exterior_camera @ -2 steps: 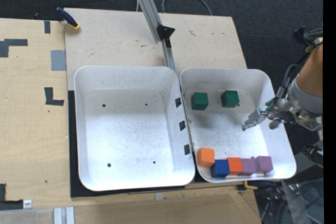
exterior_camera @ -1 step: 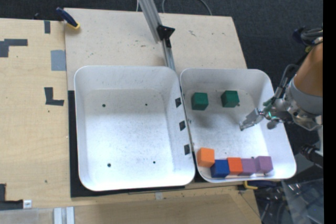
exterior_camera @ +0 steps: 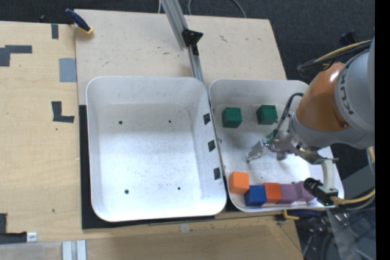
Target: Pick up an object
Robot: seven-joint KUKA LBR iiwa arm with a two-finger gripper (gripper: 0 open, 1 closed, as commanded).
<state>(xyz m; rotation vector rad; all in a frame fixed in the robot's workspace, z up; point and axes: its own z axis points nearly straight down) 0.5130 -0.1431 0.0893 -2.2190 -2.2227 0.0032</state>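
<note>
Blocks are what I am after, and all of them lie in the right bin (exterior_camera: 275, 84), so I start from the big picture: two bins side by side, the left bin (exterior_camera: 97, 131) holding no block I can see, the right one holding six. My arm (exterior_camera: 332, 103) comes in from the right and hangs over the right bin's middle, and my gripper (exterior_camera: 268, 148) sits above bare floor there with nothing between its fingers; from this angle they look spread, one tip pointing left toward the bin's centre. Two green blocks stand at the far side, the left green (exterior_camera: 231, 117) and the right green (exterior_camera: 267, 114), apart from each other and from the walls. Along the near wall sits a crowded row: an orange block (exterior_camera: 239, 181), a blue block (exterior_camera: 256, 195), a second orange (exterior_camera: 273, 192) and a purple block (exterior_camera: 294, 192), the last three touching. I judge the green pair the better choice, since each has open floor on both sides for my fingers, while the near row leaves little room and the wall would block one finger. To do this well I should centre over one green block, square my fingers to its flat faces, descend straight until they straddle it, then close before lifting. My worry is nudging the block sideways on the way down.
</note>
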